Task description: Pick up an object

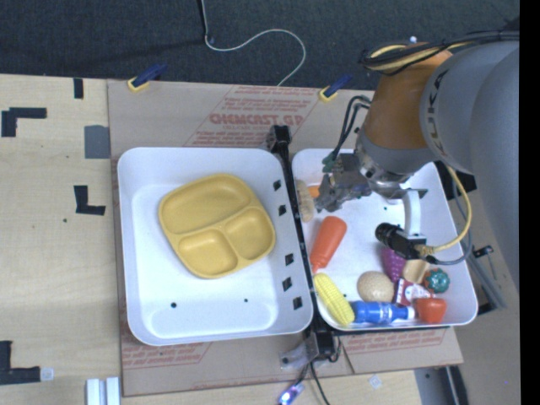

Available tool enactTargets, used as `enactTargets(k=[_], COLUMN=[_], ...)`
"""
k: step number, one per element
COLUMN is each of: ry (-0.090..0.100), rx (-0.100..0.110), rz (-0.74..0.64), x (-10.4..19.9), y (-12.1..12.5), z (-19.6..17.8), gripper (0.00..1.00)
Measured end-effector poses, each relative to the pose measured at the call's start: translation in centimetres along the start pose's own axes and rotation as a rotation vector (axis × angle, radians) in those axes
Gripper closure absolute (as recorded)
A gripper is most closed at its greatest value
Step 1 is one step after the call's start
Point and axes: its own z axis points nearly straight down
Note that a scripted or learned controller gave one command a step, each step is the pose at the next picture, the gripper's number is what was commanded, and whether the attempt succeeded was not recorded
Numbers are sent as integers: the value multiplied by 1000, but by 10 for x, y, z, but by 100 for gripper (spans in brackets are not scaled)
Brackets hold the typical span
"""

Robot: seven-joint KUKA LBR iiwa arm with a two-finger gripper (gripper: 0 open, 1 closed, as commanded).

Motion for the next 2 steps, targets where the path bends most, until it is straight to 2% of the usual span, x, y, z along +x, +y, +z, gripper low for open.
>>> enactTargets(k=[1,2], ry=[-2,-3], rx=[-7,-1], rz=[0,0], x=[32,65], y=[-61,-83], z=[-134,-188], gripper=[100,100])
